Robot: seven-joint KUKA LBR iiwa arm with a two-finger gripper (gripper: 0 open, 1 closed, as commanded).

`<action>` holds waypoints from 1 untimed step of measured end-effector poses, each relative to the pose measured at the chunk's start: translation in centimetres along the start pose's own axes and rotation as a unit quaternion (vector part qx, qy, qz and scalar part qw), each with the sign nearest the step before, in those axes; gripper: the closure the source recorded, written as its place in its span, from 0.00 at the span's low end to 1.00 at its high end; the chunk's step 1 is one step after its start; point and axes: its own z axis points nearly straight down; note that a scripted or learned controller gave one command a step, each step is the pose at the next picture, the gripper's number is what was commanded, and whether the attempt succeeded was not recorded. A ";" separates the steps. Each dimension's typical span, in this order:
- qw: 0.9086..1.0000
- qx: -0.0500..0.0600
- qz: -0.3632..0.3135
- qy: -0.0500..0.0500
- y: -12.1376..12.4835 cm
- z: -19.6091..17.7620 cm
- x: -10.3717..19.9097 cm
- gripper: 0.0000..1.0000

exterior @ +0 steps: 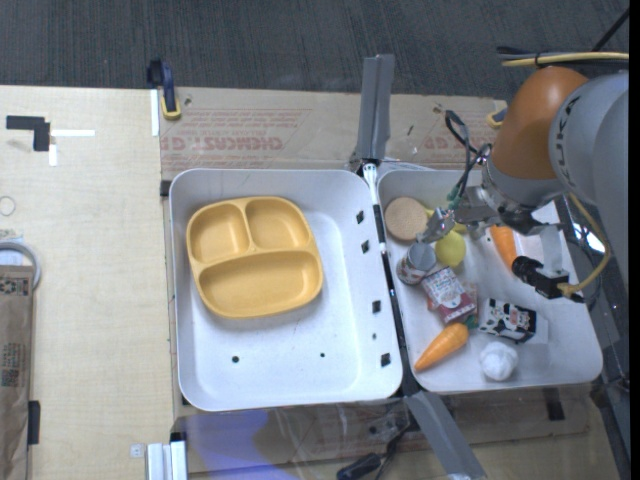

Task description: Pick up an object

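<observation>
The only writing that shows is red print on the brown cardboard sheet (330,128) lying along the far edge of the worktop (80,268), behind both bins; it runs upside down in this view and is too blurred to read. A small red-and-white packet (447,293) in the right bin (560,368) carries a printed label, also too small to make out, and a black-and-white patterned carton (508,320) lies toward that bin's right side.

The worktop is pale wood, with a strip of dark, carpet-like floor (250,18) beyond its far edge. At the left edge sits part of a brown paper bag (15,308).

The left bin (290,368) holds a yellow divided plate (255,256) in its far-left part. The right bin is crowded: a round tan disc (405,218) in the far-left corner, a yellow lemon-like fruit (452,248) just beside it, an orange carrot (442,346) near the front edge, another orange piece (502,246) toward the right side, and a white ball (498,361) in the front-right corner.

The grey arm (590,138) with its orange band (535,118) reaches over the right bin's far edge. The gripper (437,226) is down among the disc, the fruit and a small grey object (418,260); I cannot tell whether its fingers are open or closed, or on anything.
</observation>
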 end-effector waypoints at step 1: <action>1.000 0.000 0.002 0.000 0.0 -0.9 -0.1 1.00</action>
